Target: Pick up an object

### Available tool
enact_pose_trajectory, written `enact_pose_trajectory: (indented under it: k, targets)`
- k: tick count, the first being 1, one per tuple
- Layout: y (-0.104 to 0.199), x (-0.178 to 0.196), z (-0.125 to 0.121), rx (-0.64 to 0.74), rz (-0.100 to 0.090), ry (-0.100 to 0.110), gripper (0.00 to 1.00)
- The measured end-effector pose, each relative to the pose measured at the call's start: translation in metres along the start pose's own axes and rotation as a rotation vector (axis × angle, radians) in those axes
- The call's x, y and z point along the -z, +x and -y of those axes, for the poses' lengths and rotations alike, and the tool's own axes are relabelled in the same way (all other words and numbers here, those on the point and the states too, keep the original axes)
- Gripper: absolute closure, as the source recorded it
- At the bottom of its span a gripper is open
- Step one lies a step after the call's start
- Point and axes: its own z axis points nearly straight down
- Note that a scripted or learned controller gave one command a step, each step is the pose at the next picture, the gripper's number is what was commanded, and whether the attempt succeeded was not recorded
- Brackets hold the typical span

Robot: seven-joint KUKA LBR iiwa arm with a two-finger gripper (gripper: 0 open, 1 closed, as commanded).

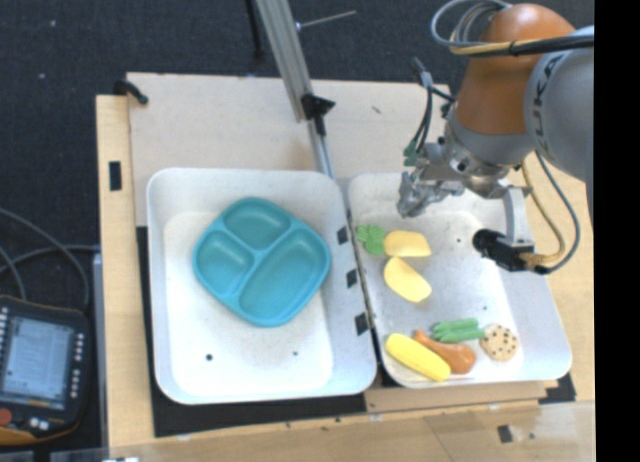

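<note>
My grey arm reaches in from the right; my pincer hangs over the right white bin's far-left corner, its state undeterminable. The pale yellow plastic wedge lies just nearer, apart from it.

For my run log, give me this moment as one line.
gripper: above right bin's far-left corner, nothing seen held | toy food: in right bin | blue tray: in left bin
</note>
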Motion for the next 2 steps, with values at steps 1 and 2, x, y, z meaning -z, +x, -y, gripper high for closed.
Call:
enact_pose_trajectory:
  k: [1,2]
  targets:
    - [0.051,0.007,0.015,0.003,-0.002,-0.002,1.0]
    - [0.105,0.004,0.035,0.002,-0.002,-0.001,1.0]
